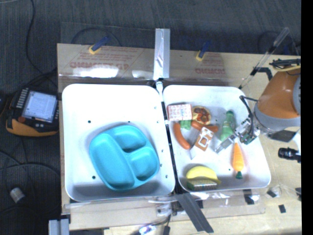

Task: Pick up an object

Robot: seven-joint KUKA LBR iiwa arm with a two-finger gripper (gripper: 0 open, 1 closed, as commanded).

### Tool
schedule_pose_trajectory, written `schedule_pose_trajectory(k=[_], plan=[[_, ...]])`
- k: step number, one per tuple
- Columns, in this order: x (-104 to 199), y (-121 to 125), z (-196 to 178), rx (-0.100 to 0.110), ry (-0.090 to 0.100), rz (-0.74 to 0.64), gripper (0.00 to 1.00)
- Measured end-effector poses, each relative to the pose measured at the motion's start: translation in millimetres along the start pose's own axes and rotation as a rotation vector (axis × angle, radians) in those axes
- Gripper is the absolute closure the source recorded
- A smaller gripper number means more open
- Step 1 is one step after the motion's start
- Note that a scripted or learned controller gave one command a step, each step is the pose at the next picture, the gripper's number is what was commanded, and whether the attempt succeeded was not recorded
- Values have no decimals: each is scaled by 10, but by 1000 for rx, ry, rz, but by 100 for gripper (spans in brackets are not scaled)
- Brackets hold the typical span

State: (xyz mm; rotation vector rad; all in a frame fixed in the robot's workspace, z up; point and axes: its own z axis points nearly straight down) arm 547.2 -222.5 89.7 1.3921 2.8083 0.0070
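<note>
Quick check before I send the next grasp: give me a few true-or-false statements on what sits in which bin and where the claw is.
1. The blue divided plate lies in the left bin. True.
2. The carrot lies in the left bin. False: it is in the right bin.
3. The claw is over the right bin. True.
4. The banana lies on the blue plate. False: it lies at the right bin's near edge.

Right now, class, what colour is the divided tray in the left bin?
Light blue; the divided tray shows in the camera view.
</note>
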Motion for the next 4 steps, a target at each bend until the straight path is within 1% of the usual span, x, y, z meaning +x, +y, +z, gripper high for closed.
schedule_pose_trajectory(k=[1, 2, 3, 4], plan=[[-536, 694, 18, 0, -5, -122, 0], [-538, 718, -96, -4, -6, -123, 100], [-368, 1012, -1020, 6, 3, -19, 100], [392, 1261, -938, 8, 6, 113, 100]])
